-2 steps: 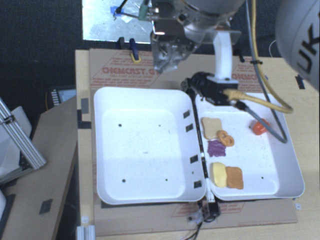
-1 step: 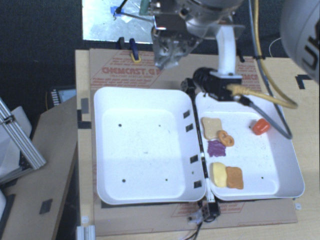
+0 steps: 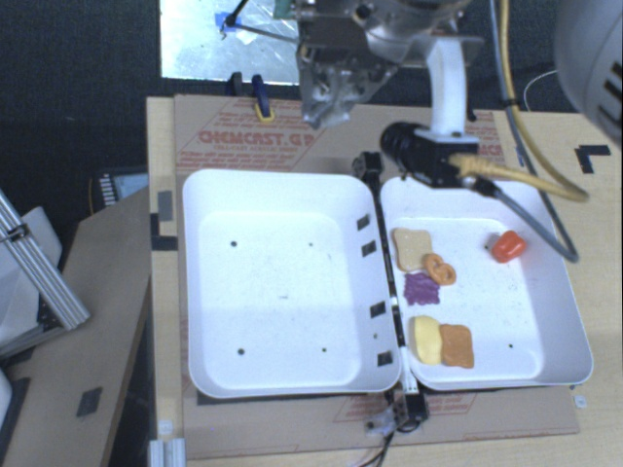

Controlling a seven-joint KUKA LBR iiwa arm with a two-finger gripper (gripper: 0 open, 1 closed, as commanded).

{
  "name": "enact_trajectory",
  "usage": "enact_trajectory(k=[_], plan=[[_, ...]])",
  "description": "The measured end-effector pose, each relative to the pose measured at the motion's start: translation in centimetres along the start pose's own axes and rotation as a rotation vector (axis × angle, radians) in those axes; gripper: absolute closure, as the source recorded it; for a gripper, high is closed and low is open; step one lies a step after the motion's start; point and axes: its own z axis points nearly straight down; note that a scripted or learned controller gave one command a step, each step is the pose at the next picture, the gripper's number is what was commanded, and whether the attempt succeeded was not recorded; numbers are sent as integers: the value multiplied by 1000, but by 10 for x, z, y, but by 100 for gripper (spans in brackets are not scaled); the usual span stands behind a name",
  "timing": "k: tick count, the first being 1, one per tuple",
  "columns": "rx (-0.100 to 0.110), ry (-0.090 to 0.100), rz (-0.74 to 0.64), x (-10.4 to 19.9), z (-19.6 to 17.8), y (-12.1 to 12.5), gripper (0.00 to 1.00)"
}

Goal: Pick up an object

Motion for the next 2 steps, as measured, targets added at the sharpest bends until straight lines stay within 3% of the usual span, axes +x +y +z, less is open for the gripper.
enact_trajectory(k=[1,2], plan=[[-2,1,-5,0,-11,0,100],[-1,1,-7,0,-11,0,0]])
